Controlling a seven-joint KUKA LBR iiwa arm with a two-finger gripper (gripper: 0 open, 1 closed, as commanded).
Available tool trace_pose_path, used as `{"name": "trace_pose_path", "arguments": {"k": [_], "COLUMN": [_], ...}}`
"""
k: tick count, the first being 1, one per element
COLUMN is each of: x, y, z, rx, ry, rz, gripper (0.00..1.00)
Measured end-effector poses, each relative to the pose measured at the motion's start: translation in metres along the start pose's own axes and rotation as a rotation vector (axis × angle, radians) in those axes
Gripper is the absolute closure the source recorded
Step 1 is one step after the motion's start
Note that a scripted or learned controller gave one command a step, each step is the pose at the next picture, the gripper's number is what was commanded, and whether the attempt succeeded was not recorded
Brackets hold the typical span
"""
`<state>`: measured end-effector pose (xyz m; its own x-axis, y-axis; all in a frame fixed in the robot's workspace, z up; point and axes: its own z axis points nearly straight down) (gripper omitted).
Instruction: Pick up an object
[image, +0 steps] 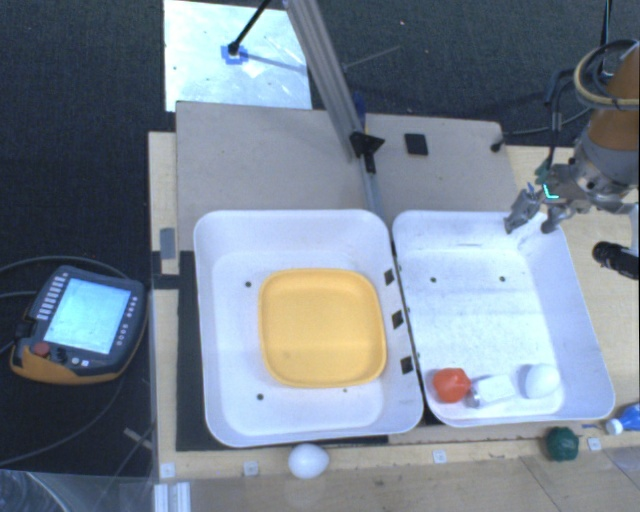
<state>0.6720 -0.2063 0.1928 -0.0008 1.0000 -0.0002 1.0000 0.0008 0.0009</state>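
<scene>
My gripper (535, 212) hangs over the far right corner of the right bin (575, 300), above its rim. Its two fingers (519, 216) are spread a little apart and nothing is between them. My arm comes in from the right, with the orange band above the wrist.

The things I could pick up lie at the near edge of the right bin, well apart from my gripper. There is a red object (450, 384) on the left, a small white piece (492, 390) just beside it, and a white egg-shaped object (541, 380) to the right of that.

The left bin (225, 300) holds a yellow square plate (323, 327) in its middle. In front of the bins, on the surface (270, 160), lies a white ball (308, 461), and a dark green object (561, 443) lies near the front right corner of the right bin. A control pendant (78, 323) with a lit screen rests on the dark floor to the left.
</scene>
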Motion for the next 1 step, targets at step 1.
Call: {"name": "trace_pose_path", "arguments": {"k": [1], "x": [0.0], "y": [0.0001], "z": [-0.0001], "rx": [0.0], "ry": [0.0], "rz": [0.0], "gripper": [0.0]}}
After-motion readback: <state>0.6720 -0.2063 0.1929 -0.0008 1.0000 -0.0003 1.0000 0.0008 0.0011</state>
